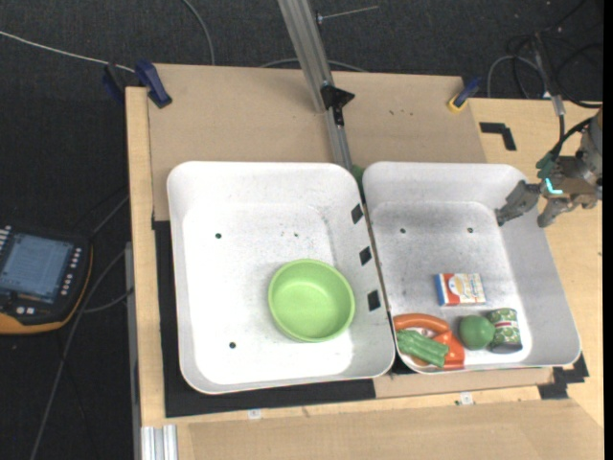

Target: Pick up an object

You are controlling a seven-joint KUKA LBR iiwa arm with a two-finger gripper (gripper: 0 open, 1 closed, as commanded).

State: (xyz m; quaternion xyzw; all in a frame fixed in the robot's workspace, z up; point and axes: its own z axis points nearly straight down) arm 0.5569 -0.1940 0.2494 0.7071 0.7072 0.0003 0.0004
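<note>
White plastic bins are sitting side by side on the table, and nearly everything worth picking is crowding the near corner of the right bin. A small white carton is lying flat just up-slope of the rest; below it a green ball is resting against a dark printed can, and to their left an orange-and-green toy vegetable is pressing into the bin's front wall. They are probably gathering there because the bin floor is dipping toward that edge — a judgement, not something plainly shown. The left bin is carrying a single green bowl, standing upright and well apart from every wall.

The gripper is hovering over the far right rim of the right bin, well apart from the cluster. Its fingers are spreading wide, two dark prongs splayed with nothing between them, though at this size their tips are hard to read exactly. That open stance suits an approach, so the pick is looking barely begun. The carton is seeming the easiest target, since it is lying free of its neighbours, while the ball and can are touching and could be shoving each other aside.
</note>
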